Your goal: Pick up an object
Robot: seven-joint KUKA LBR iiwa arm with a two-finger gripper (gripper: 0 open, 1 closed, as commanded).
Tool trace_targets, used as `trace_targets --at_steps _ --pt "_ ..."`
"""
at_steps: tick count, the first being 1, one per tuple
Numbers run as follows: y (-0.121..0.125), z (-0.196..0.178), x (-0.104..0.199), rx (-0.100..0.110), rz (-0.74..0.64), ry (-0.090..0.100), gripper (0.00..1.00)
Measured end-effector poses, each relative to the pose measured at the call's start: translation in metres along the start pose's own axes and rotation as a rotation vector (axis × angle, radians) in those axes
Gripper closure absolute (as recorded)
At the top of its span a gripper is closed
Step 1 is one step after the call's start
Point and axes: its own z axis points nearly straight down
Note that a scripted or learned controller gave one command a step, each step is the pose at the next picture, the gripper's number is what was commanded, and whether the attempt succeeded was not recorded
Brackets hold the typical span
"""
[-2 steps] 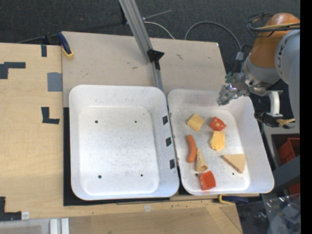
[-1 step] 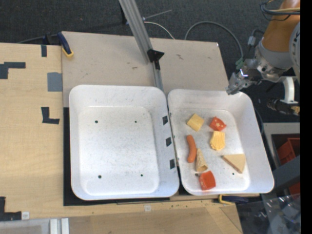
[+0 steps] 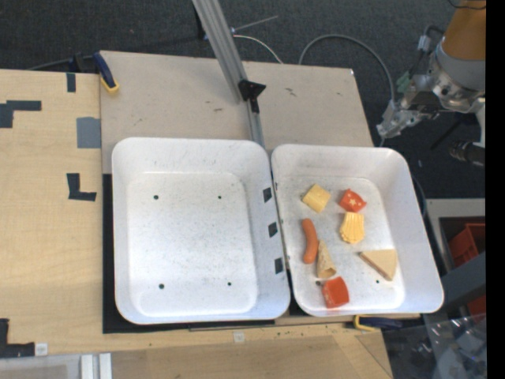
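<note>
Currently the gripper (image 3: pixel 392 123) hangs outside the right bin (image 3: pixel 410 180), above its far corner, and whether it is apart or together cannot be told at this size. The objects lie well apart from it inside that bin: a yellow block (image 3: pixel 316 198), a red piece (image 3: pixel 352 200), a sausage (image 3: pixel 309 240) touching a cone-shaped piece (image 3: pixel 324 263). Crowding is the likely risk; a descent near the sausage could nudge its neighbour or close on nothing.

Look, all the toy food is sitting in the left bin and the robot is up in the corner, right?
Not quite. The camera view shows the toy food in the right bin, not the left bin. The robot arm is indeed up in the corner.
</note>
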Motion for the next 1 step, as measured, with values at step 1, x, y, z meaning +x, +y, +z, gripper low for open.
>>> trace_targets --at_steps 1 --pt "0.0043 0.0071 0.0456 0.006 -0.004 0.003 1.0"
